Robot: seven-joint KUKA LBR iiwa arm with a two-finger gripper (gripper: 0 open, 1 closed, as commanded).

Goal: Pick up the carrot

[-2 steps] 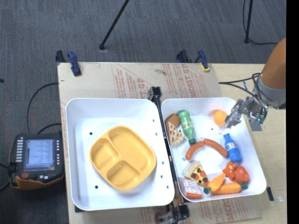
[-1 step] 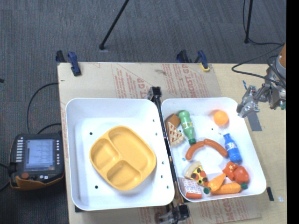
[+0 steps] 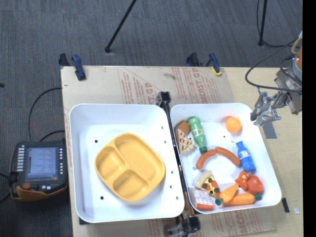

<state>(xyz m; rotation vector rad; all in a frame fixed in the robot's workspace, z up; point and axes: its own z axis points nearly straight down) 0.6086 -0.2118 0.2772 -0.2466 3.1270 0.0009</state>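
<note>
The carrot [image 3: 241, 199] is an orange tapered piece lying flat in the front right corner of the right bin [image 3: 223, 108]. It rests against a red toy vegetable [image 3: 252, 183] and a smaller orange piece [image 3: 227, 192]. My gripper [image 3: 265, 116] hangs just outside the right bin's far right rim, over the bench, well up and to the right of the carrot. Its fingers stand open and hold nothing.
The right bin also holds a green bottle [image 3: 198, 133], an orange ball [image 3: 233, 125], a blue bottle [image 3: 244, 156], a curved sausage [image 3: 217, 155], waffle and pizza slices [image 3: 185, 142] and a small box [image 3: 202, 199]. A yellow divided plate [image 3: 129, 167] lies in the left bin [image 3: 84, 132].
</note>
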